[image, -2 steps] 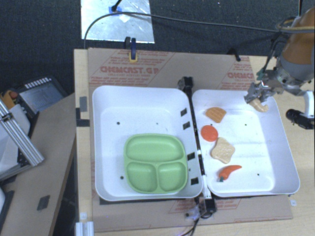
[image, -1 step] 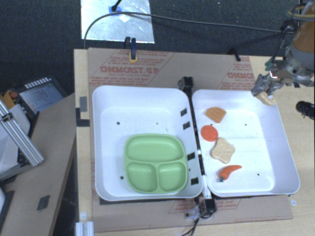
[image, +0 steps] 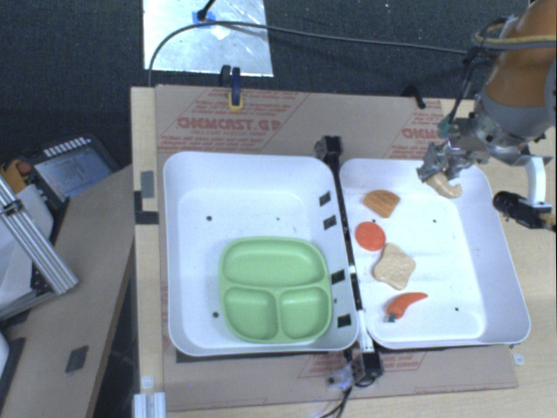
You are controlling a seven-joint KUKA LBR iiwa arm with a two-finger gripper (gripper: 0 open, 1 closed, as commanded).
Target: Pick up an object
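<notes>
- Arm point(image: 522, 68), grey with an orange band, comes in from 3 o'clock, wrist over the far right corner of the right bin point(image: 487, 286).
- Gripper point(image: 444, 171) hangs at the right bin's 1 o'clock area, above the far rim zone.
- A pale beige piece point(image: 447, 186) sits right at the tips of the jaws, touching or just under them; can't tell if it is pinched between them or lying on the bin floor. Can't tell how far the jaws are apart, too small and dark.
- Right bin contents, running from 12 toward 6 o'clock: tan bread-like piece point(image: 381, 203), red round slice point(image: 371, 236) just below it, pale toast-shaped piece point(image: 393, 267) next, orange-red pepper-shaped piece point(image: 406, 303) nearest the front.
- The tan piece and red slice are almost touching; the toast piece is just beside the red slice at its 5 o'clock.
- The pale beige piece lies at 2 o'clock from the tan piece, apart from the others.
- Left bin point(image: 200, 198) holds a green divided tray point(image: 274, 287) with three compartments, at the bin's 5 o'clock, close to the front rim.
- Both bins sit side by side on brown cardboard point(image: 261, 120) on the table point(image: 96, 259).
- Black cable point(image: 348, 37) runs across the dark background at 12 o'clock; shiny metal plate point(image: 207, 23) at 11 o'clock.
</notes>
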